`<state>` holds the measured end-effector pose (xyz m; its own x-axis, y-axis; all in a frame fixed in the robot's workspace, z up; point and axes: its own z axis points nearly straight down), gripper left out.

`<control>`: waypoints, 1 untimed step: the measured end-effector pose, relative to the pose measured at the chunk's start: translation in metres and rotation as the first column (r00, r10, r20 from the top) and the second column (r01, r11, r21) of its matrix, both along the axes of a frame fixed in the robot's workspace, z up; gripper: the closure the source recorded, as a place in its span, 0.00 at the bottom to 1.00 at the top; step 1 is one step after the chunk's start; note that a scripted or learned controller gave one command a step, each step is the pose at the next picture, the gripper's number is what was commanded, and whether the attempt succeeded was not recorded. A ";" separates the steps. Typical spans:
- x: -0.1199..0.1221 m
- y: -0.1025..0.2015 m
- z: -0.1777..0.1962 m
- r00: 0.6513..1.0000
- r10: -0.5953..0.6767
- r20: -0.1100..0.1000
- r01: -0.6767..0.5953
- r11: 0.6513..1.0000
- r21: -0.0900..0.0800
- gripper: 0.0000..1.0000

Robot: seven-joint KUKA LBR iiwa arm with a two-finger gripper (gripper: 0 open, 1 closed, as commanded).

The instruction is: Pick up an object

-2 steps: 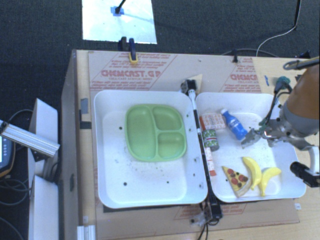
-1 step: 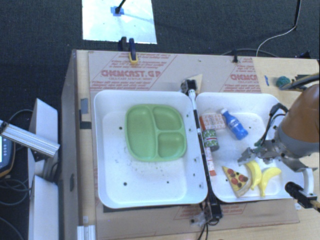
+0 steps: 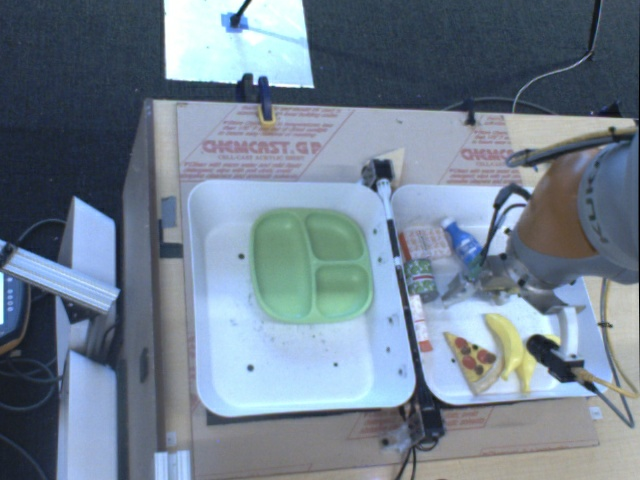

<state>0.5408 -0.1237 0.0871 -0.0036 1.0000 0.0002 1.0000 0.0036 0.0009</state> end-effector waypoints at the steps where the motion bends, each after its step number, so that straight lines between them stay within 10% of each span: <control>1: 0.057 -0.034 -0.002 1.000 0.000 0.002 0.000 1.000 -0.001 0.00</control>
<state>0.5980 -0.1576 0.0848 -0.0038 1.0000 -0.0012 1.0000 0.0038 0.0028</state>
